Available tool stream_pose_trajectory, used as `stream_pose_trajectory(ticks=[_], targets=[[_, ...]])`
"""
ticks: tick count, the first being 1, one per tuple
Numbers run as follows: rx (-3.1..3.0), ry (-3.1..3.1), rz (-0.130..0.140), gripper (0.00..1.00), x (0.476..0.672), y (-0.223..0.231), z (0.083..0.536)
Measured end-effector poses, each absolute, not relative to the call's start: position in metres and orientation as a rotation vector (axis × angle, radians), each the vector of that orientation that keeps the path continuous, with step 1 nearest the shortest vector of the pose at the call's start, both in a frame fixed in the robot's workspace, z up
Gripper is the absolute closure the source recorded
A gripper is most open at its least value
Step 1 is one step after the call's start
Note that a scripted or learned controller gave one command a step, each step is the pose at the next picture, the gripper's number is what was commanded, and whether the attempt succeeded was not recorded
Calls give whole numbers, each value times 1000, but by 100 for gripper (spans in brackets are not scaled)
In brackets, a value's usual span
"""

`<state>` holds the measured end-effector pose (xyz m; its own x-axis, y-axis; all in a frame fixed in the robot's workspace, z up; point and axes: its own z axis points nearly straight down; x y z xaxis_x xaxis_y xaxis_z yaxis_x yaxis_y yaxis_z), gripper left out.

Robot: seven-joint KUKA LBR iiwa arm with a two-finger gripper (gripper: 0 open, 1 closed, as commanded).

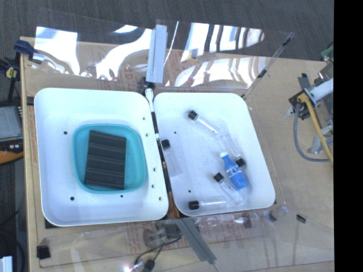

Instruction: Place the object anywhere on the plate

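Clear tubes with black caps (209, 204) and a blue bottle (234, 173) lie in the right bin (258, 152); dark ribbed block (106, 159) sits on the teal plate (136, 143), left bin (51, 112); gripper state: can't tell.

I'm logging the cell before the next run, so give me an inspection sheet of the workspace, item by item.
Surface: wooden bench bearing two shallow white bins side by side, left bin and right bin.
Job's things: teal plate in the left bin, with a dark ribbed block lying on it.
Clutter: in the right bin, clear tubes with black caps and a small blue bottle.
Grippers: nothing seen.
Cables: grey and yellow cables at the right edge; wiring in front of the bins.
Surroundings: clear panels behind the bins, dark carpet beyond.
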<state>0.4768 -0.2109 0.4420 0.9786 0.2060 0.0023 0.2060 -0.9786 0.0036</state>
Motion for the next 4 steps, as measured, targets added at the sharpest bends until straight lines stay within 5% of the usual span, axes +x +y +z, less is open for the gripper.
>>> stream_pose_trajectory(ticks=[4], targets=[[3122, 328, 3, 0, 477, -210, 442]])
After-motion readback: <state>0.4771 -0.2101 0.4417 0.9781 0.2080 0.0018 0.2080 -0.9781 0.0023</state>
